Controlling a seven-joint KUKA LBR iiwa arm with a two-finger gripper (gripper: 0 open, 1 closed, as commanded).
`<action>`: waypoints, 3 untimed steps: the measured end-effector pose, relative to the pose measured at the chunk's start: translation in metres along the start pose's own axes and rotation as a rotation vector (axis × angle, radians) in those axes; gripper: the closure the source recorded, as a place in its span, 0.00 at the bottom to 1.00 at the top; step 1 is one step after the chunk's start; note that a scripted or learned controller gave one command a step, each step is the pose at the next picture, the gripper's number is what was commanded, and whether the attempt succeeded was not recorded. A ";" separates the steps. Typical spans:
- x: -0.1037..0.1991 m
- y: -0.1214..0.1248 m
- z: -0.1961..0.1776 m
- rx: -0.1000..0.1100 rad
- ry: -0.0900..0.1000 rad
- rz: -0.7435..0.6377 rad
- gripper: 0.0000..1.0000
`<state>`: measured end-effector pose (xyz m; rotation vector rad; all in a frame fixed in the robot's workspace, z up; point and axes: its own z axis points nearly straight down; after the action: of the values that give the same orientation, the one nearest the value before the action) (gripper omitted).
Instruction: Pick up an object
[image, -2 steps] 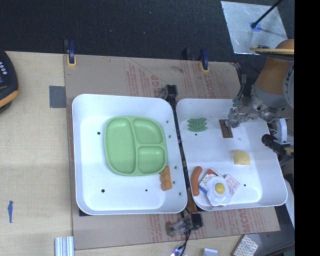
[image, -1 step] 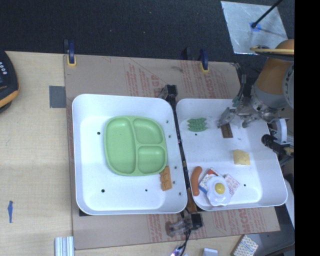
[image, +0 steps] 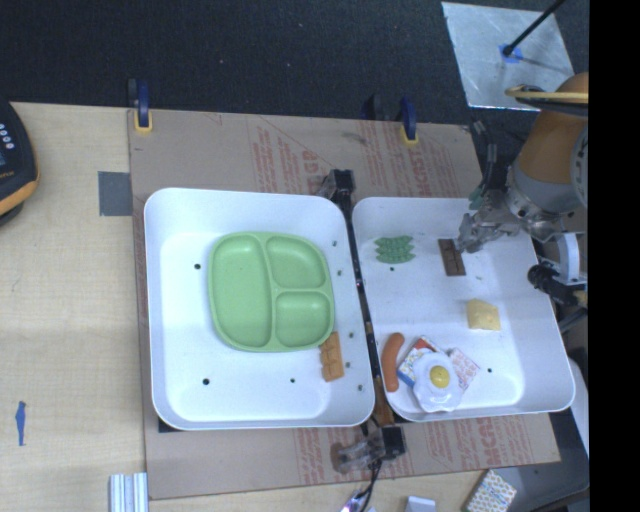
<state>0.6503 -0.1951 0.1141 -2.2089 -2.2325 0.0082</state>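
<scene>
- My claw (image: 468, 238) hangs low over the right bin (image: 520, 400), just beside the brown strip (image: 452, 257), placed for a grab there, I judge.
- Whether it is apart or together, I cannot tell.
- Beyond the strip lie green peas (image: 394, 249) and cheese (image: 484, 315).

Two white bins: left bin (image: 165, 300), right bin (image: 520, 390). One green divided plate (image: 270, 290) with three compartments. One orange cracker-like piece (image: 331, 357). One green leafy piece (image: 395, 249). One brown bar (image: 452, 257). One yellow block (image: 484, 315). One sausage (image: 391, 360). One fried egg (image: 438, 378) on one small packet (image: 463, 369). Two clamps: one (image: 141, 104), another (image: 407, 119).
</scene>
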 end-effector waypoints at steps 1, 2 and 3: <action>0.000 0.000 0.001 0.001 0.000 -0.001 0.00; 0.016 -0.010 0.023 0.002 0.003 0.004 0.00; 0.014 -0.009 0.011 0.000 0.001 0.002 1.00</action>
<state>0.6414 -0.1811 0.1033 -2.2112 -2.2294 0.0063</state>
